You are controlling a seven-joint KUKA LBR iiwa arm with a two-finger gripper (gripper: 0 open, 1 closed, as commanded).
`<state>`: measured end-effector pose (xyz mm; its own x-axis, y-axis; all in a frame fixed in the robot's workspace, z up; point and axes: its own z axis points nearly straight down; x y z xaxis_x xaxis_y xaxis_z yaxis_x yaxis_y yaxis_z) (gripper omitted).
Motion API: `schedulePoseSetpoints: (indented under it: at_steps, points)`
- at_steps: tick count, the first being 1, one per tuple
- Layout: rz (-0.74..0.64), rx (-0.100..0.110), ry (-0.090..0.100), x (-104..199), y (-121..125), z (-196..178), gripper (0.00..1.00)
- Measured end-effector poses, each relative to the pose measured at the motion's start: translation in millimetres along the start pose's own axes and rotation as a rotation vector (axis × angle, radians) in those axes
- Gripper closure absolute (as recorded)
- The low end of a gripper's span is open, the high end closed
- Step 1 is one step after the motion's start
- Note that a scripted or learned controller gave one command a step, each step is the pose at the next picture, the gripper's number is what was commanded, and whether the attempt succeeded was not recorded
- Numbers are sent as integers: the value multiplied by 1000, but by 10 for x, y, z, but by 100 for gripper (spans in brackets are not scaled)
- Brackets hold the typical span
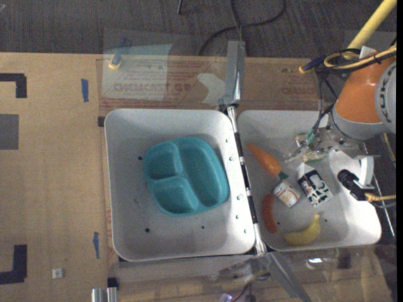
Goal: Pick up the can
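The can (315, 189), black and white with a printed label, lies on its side in the right bin (352, 228), right of centre. My gripper (312, 148) hangs over the bin's upper middle, above the can and a little to its left in the view, with a gap between them. The grey arm with its orange band (362, 99) comes in from the upper right. Nothing is seen held in the gripper.
The right bin also holds an orange carrot (264, 159), a small white container (286, 194) beside the can, a red sausage (269, 212) and a banana (302, 231). A teal divided plate (186, 175) lies in the left bin (126, 231). Cables run at the right edge.
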<state>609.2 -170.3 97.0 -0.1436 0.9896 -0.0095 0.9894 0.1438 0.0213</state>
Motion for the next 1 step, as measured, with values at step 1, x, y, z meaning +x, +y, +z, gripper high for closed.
schedulePoseSetpoints:
  at_steps: [1]
  points:
    - [4, -9, -9, -51, 17, -131, 100]
